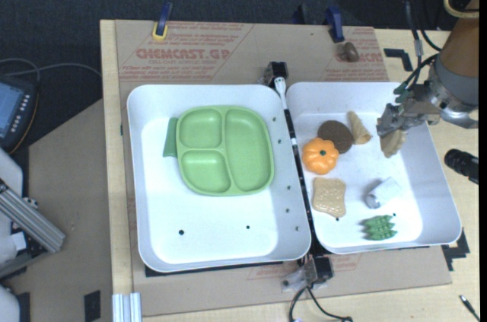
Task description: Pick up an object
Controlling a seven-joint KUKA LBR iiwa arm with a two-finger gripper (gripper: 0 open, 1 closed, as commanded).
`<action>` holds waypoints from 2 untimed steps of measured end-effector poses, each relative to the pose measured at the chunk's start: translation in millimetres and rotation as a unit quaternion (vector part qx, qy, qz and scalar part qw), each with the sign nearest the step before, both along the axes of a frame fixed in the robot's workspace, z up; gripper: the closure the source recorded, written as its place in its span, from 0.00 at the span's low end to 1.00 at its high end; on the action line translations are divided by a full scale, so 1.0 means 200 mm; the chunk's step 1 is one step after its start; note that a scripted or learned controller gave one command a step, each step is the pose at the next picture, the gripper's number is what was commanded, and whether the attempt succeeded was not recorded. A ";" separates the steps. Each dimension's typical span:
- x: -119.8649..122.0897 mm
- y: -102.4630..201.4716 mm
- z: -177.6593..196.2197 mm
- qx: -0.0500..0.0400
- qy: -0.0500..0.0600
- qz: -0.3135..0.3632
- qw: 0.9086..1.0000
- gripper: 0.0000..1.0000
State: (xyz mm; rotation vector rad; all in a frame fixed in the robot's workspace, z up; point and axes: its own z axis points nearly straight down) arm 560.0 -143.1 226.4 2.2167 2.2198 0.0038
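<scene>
While my gripper (396,132) hangs over the far right part of the right bin (434,183), a tan piece (391,143) shows at its fingertips, long axis running down and slightly back toward me. I judge the fingers to be closed on that piece, with its lower end poking out below them, though at this slant I cannot be certain whether it rests on the bin floor or is already clear of it. A second tan piece (358,127) lies just to the left of the gripper, beside a brown disc (335,136). Further left and a little nearer me sits the orange pumpkin (321,155), with the cracker-like square (329,196) below it. Nearer me from the gripper are a small grey-white object (380,192) and the green pod cluster (378,227). Everything else stands apart from the held piece, so a straight lift looks unobstructed. My worry is the grip: the piece appears pinched near its upper end, so it could swing or slip.
</scene>
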 end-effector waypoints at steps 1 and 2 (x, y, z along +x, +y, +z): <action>0.16 0.26 -0.04 0.001 0.001 0.003 1.000 1.00; 0.25 0.46 -0.04 0.001 0.001 0.002 1.000 1.00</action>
